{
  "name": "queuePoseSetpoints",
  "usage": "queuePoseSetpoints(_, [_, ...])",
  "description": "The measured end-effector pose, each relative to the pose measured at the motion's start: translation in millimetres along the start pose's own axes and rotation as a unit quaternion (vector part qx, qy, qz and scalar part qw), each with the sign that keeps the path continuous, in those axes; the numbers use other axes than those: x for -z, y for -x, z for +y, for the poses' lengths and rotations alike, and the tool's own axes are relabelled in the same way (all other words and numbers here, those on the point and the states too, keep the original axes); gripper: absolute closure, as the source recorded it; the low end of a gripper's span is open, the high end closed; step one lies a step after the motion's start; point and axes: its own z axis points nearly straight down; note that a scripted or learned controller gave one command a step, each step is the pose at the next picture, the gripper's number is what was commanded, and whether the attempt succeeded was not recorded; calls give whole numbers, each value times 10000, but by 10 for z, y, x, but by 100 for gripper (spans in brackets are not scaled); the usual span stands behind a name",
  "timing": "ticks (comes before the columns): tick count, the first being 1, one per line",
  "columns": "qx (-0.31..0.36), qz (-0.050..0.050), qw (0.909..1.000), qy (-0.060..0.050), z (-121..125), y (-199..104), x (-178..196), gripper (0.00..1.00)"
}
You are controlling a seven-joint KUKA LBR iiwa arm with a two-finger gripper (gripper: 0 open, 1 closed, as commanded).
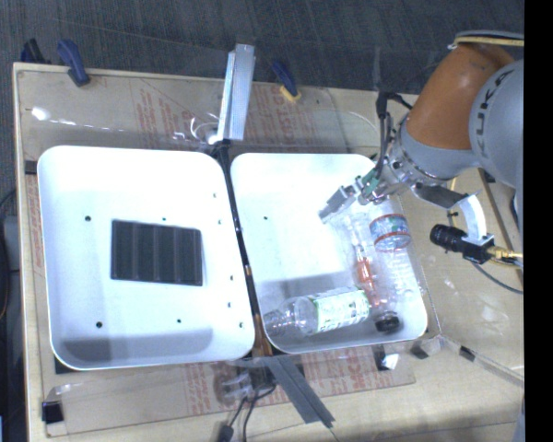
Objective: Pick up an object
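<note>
Legible markings, one item: dark capital letters "KUKA" on the grey arm casing (500,109), at 2 o'clock in the view, running up the edge of the shell and partly cut off.

Unreadable markings: green-and-white label on the lying bottle (324,310) at 5 o'clock in the right bin; blue-and-red label on the second bottle (390,238) at 3 o'clock (both too small and blurred); faint red repeating print on the tabletop (129,99) sheet, not decipherable.
</note>
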Motion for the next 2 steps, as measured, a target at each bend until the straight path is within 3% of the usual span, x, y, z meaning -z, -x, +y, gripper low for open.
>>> queuePoseSetpoints(2, [63, 18, 10000, -17, -15, 11, -97, 0])
